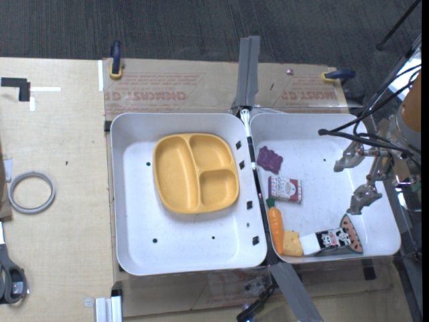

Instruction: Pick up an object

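Bench: pale wood, matt, fine grain. Cardboard sheet at 12 o'clock: brown, dull, printed red. Both white bins: smooth plastic, slight sheen. Divided plate: yellow plastic, matt. Grape bunch: purple, bumpy plastic. Carrot: orange, glossy. Small carton: printed paperboard. Claw: bare grey metal, dull shine. Tape ring at 9 o'clock: grey, smooth.

Bright even overhead light, soft faint shadows, white bins slightly washed out, moderate sharpness, mild graininess.
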Motion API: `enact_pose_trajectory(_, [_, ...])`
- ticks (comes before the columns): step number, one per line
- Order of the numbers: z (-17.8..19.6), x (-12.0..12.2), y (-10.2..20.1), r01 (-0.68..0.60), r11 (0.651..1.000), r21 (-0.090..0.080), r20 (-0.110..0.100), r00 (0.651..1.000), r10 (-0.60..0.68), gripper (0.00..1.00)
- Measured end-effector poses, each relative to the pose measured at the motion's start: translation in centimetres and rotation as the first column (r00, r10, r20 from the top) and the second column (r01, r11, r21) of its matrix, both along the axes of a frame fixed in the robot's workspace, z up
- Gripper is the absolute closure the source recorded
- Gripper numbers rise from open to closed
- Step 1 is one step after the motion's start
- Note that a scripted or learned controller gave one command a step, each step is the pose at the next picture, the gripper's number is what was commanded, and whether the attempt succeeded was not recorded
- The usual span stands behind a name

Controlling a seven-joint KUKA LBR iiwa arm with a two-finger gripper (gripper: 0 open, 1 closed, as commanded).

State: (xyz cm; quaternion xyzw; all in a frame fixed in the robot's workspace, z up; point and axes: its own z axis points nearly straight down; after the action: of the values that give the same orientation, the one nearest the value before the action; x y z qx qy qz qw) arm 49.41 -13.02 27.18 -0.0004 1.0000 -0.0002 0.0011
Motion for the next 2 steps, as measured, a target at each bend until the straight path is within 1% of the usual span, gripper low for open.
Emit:
enact_pose_trajectory(1, [-9.2, 1.1, 2.0, 0.253, 0.967, 0.0, -0.002, 0.967, -0.253, 0.0])
enact_pose_trajectory(2, [-12.7, 8.2, 2.9, 0.619, 0.785, 0.0, 0.0, 0.785, -0.619, 0.0])
